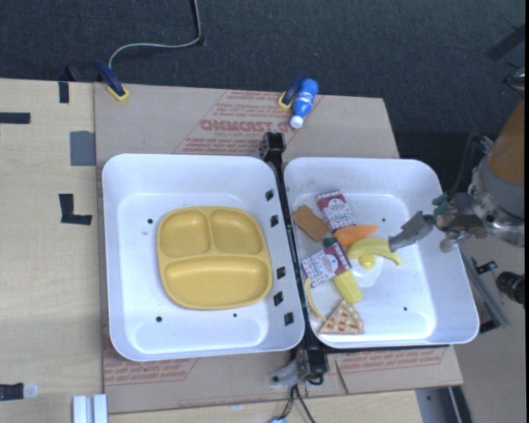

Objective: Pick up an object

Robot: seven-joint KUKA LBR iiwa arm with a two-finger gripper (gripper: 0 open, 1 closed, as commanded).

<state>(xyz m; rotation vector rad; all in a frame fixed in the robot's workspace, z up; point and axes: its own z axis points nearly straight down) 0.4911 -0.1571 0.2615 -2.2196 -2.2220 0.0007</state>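
Observation:
The right bin (423,183) holds a cluster of toy foods. Among them are a yellow banana (375,252), an orange carrot (356,233), a red-and-white carton (334,209), a brown cookie (309,223), a corn cob (347,287), a pizza slice (341,320) and a second small carton (320,265). My gripper (404,235) reaches in low from the right, its tip just right of the banana and close to touching it. Nothing is visibly held.
The left bin (123,192) carries a yellow compartment plate (213,258). A blue-and-white bottle (301,100) lies on the cardboard behind the bins. A black clamp (272,144) sits at the divider between the bins. The arm's wrist (489,214) hangs over the right bin's right rim.

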